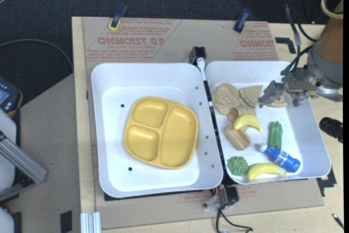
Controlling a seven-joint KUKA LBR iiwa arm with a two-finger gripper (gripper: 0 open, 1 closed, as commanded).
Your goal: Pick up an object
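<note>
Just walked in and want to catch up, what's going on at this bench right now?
A grey robot arm reaches in from the right, its gripper hovering over the top of the right bin, which holds toy food: two bananas, a cookie, a blue bottle. Nothing is visibly held. The left bin holds a yellow divided plate.

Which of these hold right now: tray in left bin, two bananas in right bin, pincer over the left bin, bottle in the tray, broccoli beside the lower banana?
1. The yellow tray lies in the left bin. True.
2. Two bananas lie in the right bin. True.
3. The pincer hangs over the left bin. False: over the right bin's upper part.
4. The blue bottle sits in the tray. False: in the right bin.
5. The broccoli lies beside the lower banana. True.
</note>
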